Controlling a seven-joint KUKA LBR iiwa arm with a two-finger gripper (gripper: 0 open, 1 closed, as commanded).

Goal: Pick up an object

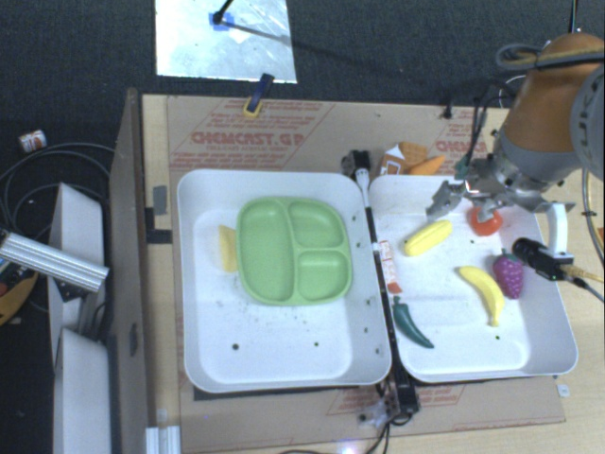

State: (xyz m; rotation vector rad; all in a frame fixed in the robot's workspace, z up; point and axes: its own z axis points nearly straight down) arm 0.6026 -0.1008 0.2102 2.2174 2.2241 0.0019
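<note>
The worktop [284, 135], covered by a brown printed board, carries two shallow white bins side by side. The left bin [208, 348] holds a green divided plate [293, 251], lying flat near the middle, and a pale yellow piece [227, 248] that pokes out from under the plate's left edge.

The right bin [473, 353] holds the small things. A yellow corn cob [427, 237] lies tilted in the upper left part. A banana [483, 292] lies near the middle, curving down to the right. A purple grape bunch [509, 276] sits just beside the banana on its right. A dark green pepper [411, 323] lies low on the left, close to the wall between the bins. A red-orange piece [487, 221] rests near the far wall, partly covered by the arm's end.

The arm [558, 102] enters from the right, its orange band above the grey wrist, and hangs over the right bin's upper right corner. The gripper [460, 195] points left and down, above the bin floor between the corn cob and the red-orange piece; whether it is open or closed cannot be told, and nothing shows in its grasp.

An orange carrot [425, 165] lies outside the bins on the board, just behind the right bin's far wall.
</note>
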